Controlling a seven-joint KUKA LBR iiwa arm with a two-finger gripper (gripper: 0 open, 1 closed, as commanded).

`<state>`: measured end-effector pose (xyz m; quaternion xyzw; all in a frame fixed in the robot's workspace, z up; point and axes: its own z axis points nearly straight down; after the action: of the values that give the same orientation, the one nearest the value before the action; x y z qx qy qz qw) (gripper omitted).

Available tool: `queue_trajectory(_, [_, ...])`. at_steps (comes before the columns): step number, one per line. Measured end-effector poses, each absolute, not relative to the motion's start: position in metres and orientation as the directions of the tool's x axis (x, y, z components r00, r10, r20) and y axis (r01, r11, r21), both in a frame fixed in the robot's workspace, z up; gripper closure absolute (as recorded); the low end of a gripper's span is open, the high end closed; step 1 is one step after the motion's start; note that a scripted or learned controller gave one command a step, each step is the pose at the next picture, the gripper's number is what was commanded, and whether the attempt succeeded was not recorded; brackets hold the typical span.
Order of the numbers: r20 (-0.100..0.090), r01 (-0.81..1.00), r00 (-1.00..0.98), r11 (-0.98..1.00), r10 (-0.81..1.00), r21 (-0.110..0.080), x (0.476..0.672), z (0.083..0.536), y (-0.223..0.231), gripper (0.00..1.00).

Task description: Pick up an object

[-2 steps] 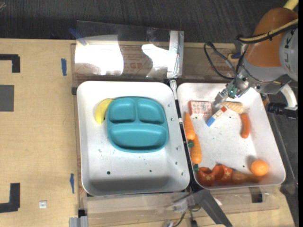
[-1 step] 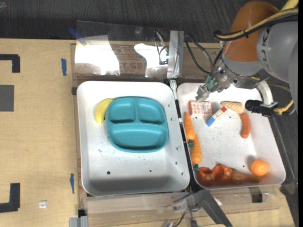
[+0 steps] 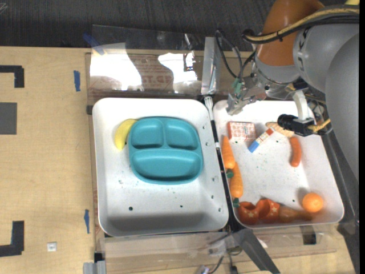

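Over the back left corner of the right bin [image 3: 333, 201], the gripper [image 3: 238, 100] hangs just behind a small red-and-white box [image 3: 240, 131], which lies directly toward the bin's front from it, its long axis running across the bin; whether anything is gripped cannot be told. One arm works here, so the box looks the nearest pick. Counted in the right bin: one box, two carrots [image 3: 228, 154] end to end along the left wall, one sausage [image 3: 295, 151], one orange [image 3: 312, 202], one small blue-tipped piece [image 3: 259, 140]. Sitting inside the left bin [image 3: 165, 210] are one teal divided plate [image 3: 165, 148] and one banana [image 3: 121, 132]
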<state>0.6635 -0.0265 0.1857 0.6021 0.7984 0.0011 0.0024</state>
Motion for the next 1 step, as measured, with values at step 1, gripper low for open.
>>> queue_trajectory(1, [-0.003,0.962,-0.275,0.275,0.962,0.004,0.6635,0.186,-0.0268,0.0])
